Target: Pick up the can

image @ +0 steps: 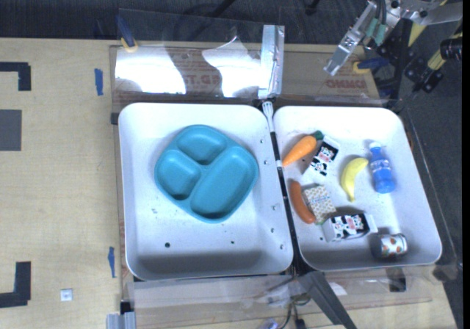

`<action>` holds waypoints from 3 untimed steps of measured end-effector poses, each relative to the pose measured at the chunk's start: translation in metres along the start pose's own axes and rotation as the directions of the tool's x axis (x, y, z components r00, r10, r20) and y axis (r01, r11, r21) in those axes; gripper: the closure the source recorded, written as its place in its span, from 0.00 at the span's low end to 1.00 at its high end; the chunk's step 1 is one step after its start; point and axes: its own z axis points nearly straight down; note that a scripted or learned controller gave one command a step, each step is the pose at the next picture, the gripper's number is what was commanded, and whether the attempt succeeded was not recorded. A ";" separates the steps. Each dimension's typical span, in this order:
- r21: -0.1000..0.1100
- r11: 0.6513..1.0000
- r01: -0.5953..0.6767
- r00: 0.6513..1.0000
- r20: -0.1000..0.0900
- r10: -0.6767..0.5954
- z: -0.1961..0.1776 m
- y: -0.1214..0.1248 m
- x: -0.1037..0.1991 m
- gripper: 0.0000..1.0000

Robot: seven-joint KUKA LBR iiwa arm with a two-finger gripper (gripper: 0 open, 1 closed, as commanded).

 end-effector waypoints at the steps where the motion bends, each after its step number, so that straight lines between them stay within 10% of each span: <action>1: -0.005 1.000 0.005 1.000 0.007 -0.005 -0.012 0.003 0.000 1.00; 3: -0.014 1.000 0.014 1.000 0.022 -0.013 -0.035 0.008 0.001 1.00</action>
